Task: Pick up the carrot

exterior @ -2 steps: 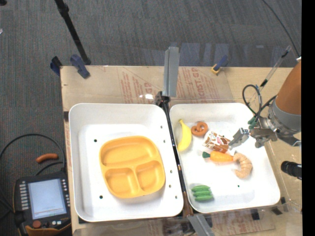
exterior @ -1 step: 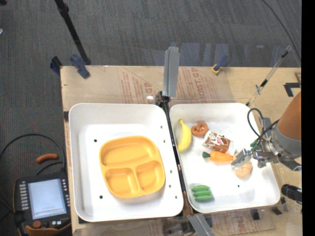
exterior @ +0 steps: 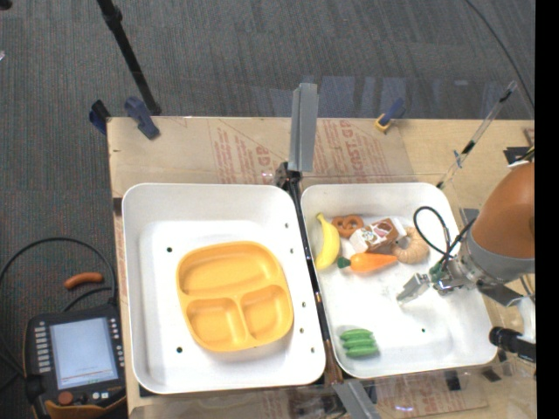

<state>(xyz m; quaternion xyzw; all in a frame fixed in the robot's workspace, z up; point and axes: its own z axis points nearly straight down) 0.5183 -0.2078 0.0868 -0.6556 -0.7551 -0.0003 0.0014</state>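
Carrot lies in the right bin, upper middle, orange body roughly horizontal with its green top pointing left toward the banana. Banana sits just left of it, curved, near the bin's left wall. Pretzel and a small printed packet sit just above the carrot; a tan, lumpy piece (looks like a bread item) touches the carrot's right end. Green pea pod is well apart, near the bin's front edge.

Tool is over the right bin, lower right of the carrot, near it but not touching. Fingers read as spread, nothing between them, so released. Arm comes in from the right, orange band visible, black cable looped by the wrist.

Left bin holds a yellow divided plate, three compartments. Both bins sit on the desk.
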